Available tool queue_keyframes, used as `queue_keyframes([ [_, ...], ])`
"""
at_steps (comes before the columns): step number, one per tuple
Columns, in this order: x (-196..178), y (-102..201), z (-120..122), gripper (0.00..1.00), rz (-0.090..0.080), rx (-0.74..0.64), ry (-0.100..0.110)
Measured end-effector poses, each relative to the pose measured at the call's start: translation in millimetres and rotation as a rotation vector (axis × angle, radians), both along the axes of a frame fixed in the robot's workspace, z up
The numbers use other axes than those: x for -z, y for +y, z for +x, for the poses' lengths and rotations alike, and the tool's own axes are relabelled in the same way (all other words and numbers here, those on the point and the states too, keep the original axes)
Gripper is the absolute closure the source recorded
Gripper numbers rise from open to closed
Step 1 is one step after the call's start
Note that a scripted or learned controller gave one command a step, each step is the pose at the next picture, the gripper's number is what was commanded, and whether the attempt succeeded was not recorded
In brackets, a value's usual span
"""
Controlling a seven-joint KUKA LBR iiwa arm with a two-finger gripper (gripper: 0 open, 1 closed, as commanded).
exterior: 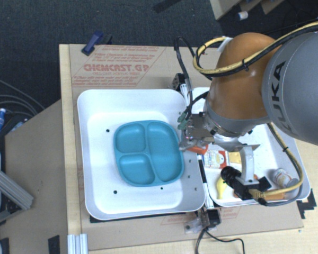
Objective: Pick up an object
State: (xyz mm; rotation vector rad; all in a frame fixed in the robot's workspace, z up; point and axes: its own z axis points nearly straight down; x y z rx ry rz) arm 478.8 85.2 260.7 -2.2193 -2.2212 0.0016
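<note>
A blue divided plate, with four compartments, lies flat in the middle of the left bin, turned somewhat askew to the bin's walls. Its right edge comes close to the wall that the two bins share.

The claw hangs just above that shared wall, near the plate's right rim. No object can be seen in it, and whether it is apart or together cannot be told from this angle, since the wrist covers most of it.

In the right bin, just beyond the claw, lies a flat packet printed in white, red and yellow. Near the bin's front wall a small yellow piece is partly hidden by the robot's own hardware. A small pale jar lies on its side towards the bin's right end, well apart from the packet.

The arm, grey with a wide orange band, reaches in from the right and covers much of the right bin.

Both bins sit on a brown tabletop with red lettering. At its far left corner rests a small blue object.
</note>
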Motion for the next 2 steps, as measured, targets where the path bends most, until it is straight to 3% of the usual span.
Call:
queue_keyframes([
  [1,-20,-73,29,1.0,-0.002,0.002,-0.003],
  [2,-8,-101,44,1.0,-0.001,0.002,-0.003],
])
